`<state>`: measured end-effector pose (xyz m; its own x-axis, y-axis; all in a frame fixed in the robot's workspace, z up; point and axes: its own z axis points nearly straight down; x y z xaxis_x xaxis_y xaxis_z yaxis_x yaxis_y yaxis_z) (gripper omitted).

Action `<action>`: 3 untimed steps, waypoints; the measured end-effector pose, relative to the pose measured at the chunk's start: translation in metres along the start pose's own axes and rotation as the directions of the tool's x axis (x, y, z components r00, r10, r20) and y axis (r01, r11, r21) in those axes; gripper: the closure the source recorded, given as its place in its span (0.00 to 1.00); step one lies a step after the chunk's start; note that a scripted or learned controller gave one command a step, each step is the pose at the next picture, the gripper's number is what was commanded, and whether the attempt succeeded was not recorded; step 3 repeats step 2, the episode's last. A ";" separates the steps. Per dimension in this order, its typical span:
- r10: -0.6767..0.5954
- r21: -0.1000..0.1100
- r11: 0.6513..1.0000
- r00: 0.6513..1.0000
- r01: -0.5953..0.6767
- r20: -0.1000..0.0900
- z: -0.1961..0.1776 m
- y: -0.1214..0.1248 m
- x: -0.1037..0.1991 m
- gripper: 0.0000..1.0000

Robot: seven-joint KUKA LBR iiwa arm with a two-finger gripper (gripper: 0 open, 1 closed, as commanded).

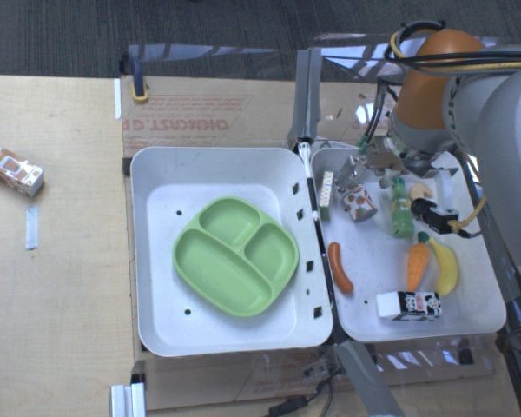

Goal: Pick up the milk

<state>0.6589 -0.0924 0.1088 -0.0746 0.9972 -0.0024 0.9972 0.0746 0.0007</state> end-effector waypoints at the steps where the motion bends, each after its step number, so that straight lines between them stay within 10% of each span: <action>1: -0.110 0.001 0.994 0.994 0.110 -0.002 0.017 -0.048 -0.005 0.00; 2: -0.105 0.001 0.994 0.994 0.105 -0.002 0.008 -0.048 -0.007 1.00; 3: -0.105 0.001 0.994 0.994 0.105 -0.002 0.008 -0.048 -0.007 1.00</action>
